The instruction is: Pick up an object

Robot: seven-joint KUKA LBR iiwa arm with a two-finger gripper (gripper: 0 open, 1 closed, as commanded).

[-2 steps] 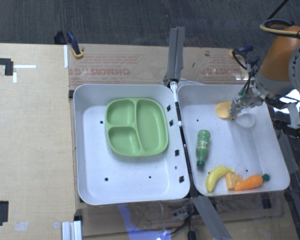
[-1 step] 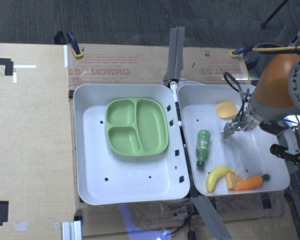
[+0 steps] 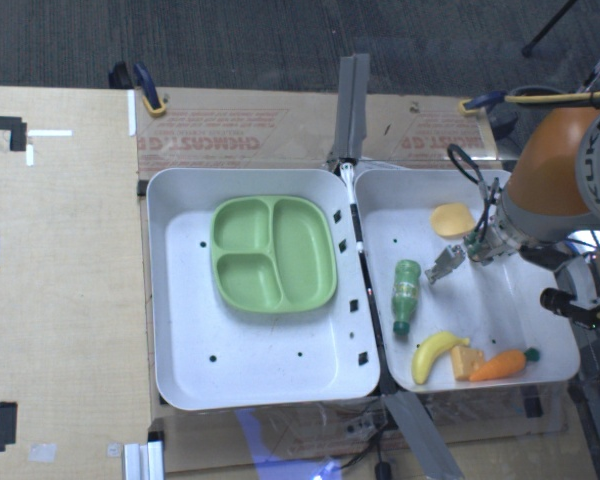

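Observation:
My gripper (image 3: 445, 264) hangs over the middle of the right bin (image 3: 540, 298), open, with nothing between its fingers. A green bottle (image 3: 405, 294) lies just to its left, close but apart from it. A yellow round piece (image 3: 452, 219) rests behind the gripper near the bin's far wall. Along the front wall lie a banana (image 3: 433, 355), a tan wedge (image 3: 466, 360) and an orange carrot (image 3: 500, 365). The grey arm with its orange band (image 3: 555, 163) comes in from the right.
The left bin (image 3: 175, 298) holds a green divided plate (image 3: 274, 254). A raised divider (image 3: 358, 258) separates the two bins. Bare white floor lies to the right of the gripper inside the right bin.

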